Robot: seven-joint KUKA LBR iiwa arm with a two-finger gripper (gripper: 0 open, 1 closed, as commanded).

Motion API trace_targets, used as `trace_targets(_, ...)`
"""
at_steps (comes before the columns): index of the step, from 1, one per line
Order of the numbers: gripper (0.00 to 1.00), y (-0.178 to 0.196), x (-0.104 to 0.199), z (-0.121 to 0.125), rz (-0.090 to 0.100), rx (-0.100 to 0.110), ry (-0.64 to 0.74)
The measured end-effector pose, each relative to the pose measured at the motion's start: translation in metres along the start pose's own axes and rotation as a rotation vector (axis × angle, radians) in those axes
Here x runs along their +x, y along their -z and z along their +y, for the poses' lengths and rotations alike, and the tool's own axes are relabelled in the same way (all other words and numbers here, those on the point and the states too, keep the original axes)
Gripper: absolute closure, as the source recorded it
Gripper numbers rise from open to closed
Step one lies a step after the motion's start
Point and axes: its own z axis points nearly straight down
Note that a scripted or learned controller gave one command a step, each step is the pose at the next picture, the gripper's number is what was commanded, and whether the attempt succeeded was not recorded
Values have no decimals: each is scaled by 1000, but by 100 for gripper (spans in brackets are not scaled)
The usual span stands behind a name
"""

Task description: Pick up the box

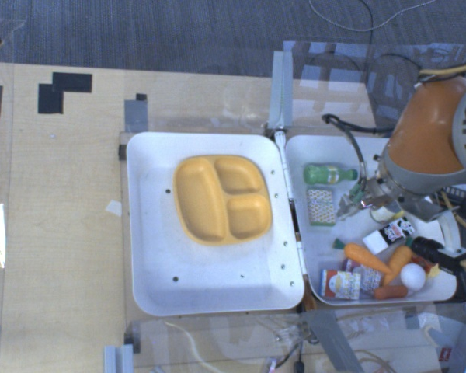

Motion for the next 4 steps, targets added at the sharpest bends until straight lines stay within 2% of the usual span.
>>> trace_targets(1, 0, 0, 0, 0, 0, 0, 0)
trace_targets(2, 0, -74, -24, 29, 1, 3, -68)
trace_targets(3, 0, -97, -23, 27, -1, -3, -45)
trace_targets(4, 0, -98, -35, 48, -1, -2, -215)
